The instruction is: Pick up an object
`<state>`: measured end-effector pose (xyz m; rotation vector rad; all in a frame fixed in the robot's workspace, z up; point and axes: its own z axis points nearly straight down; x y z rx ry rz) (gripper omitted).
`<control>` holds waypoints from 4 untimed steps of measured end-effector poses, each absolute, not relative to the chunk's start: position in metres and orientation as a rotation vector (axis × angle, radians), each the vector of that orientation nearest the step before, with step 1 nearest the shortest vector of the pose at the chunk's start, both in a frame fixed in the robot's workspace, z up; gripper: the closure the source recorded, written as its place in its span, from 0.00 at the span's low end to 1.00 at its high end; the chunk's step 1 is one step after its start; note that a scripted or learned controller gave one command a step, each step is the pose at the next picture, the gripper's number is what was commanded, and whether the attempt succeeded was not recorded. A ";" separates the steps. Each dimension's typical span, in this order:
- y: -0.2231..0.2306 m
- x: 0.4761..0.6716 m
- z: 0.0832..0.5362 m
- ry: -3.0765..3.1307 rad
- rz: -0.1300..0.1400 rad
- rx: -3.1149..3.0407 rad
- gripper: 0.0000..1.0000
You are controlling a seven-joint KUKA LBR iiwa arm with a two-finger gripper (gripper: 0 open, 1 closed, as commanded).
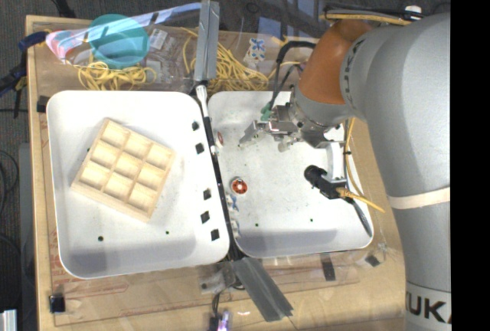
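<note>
Two shallow white bins: left bin [69, 245], right bin [306, 241]. Grey arm [406, 92] hangs over the right bin, its hand [256, 132] low near the far wall; grip state cannot be told. Nothing lifted yet. Pale wooden gridded block [124, 167] has open room; small red-and-white ring [240, 185] sits near the divider.

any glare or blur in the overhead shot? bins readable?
Camera view: even lighting, the white bins slightly washed out, left bin and right bin; wooden grid tray sharp with a soft shadow; gripper a bit soft; small red object too small to identify.
</note>
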<state>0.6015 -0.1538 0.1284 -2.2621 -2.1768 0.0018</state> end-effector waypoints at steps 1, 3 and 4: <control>-0.108 0.542 0.109 -2.181 0.010 -2.265 0.00; -0.115 0.516 0.103 -2.235 0.003 -2.212 1.00; -0.115 0.516 0.103 -2.234 0.004 -2.213 0.00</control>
